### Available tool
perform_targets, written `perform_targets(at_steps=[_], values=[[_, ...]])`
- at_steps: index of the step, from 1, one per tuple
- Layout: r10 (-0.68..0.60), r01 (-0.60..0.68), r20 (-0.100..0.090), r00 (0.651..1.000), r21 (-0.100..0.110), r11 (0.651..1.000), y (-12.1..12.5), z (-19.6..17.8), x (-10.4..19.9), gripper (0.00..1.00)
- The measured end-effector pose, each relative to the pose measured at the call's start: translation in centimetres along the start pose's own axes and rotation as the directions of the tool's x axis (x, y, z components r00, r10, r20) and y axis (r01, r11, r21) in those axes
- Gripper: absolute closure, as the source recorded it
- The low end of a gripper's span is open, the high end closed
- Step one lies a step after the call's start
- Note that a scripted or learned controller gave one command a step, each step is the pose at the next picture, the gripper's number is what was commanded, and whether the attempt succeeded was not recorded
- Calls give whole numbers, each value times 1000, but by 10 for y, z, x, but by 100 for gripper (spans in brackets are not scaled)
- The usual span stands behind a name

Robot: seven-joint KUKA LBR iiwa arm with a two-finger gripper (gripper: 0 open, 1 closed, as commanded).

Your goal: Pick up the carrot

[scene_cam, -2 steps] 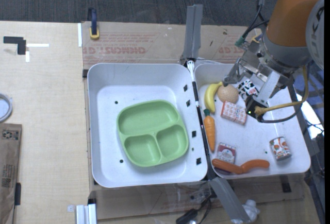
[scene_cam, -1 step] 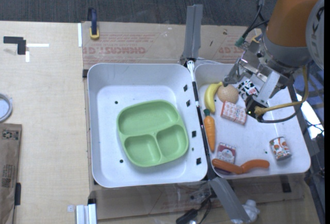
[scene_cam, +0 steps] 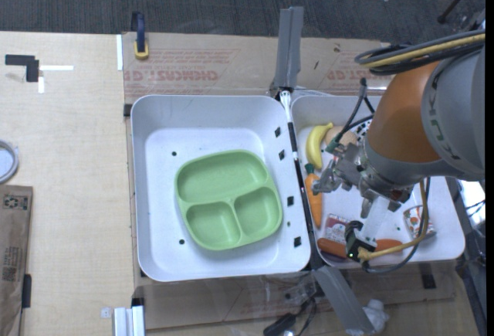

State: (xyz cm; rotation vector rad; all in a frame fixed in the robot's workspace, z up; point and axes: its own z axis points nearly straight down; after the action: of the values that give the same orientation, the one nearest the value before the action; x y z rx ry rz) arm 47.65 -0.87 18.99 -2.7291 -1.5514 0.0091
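carrot (scene_cam: pixel 314 201) lying along the left wall of the right bin (scene_cam: pixel 451 238), below the banana (scene_cam: pixel 316 143), gripper (scene_cam: pixel 336 176) just right of it, jaw state cannot be told, green tray (scene_cam: pixel 228 198) in left bin (scene_cam: pixel 154 172)

Left white bin (scene_cam: pixel 147 195) holds a green three-compartment plastic tray (scene_cam: pixel 228 198). In the right white bin (scene_cam: pixel 451 238), the grey arm's gripper (scene_cam: pixel 346 181) hangs over the slender orange carrot (scene_cam: pixel 315 203) (yellow banana (scene_cam: pixel 316 143) farther back).
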Motion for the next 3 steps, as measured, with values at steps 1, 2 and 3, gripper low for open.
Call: perform_targets(at_steps=[1, 2, 3], values=[[3, -3, 3, 1000, 2, 1000, 1, -8, -1, 100], [-208, 208, -1, 978, -1, 978, -9, -1, 16, 100], [-374, 374, 1, 928, -3, 928, -48, -73, 83, 100]])
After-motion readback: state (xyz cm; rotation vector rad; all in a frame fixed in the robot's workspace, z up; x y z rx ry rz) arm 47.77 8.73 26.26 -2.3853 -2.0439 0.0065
